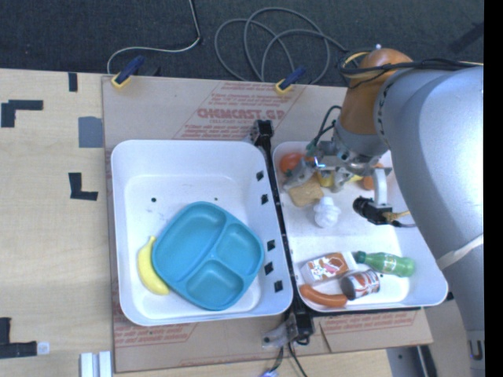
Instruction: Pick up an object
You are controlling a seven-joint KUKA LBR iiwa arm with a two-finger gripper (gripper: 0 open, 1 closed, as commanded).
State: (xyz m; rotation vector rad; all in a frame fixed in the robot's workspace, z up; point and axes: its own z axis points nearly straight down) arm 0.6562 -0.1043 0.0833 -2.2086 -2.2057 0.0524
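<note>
While my arm (440,171) reaches over the right bin (424,285), my tool (334,167) hangs low at its far end — whether open or closed I cannot tell — just above a tan object (305,193), a small white object (325,211) just beside.

Robot lab: clamped cardboard base (228,116), loose cables (267,45), taped floor marks (78,187).

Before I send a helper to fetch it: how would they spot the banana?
Look in the left white bin, which holds a big blue divided plate. The banana lies against the plate's left edge, partly tucked under it, the one yellow curved thing there.
</note>
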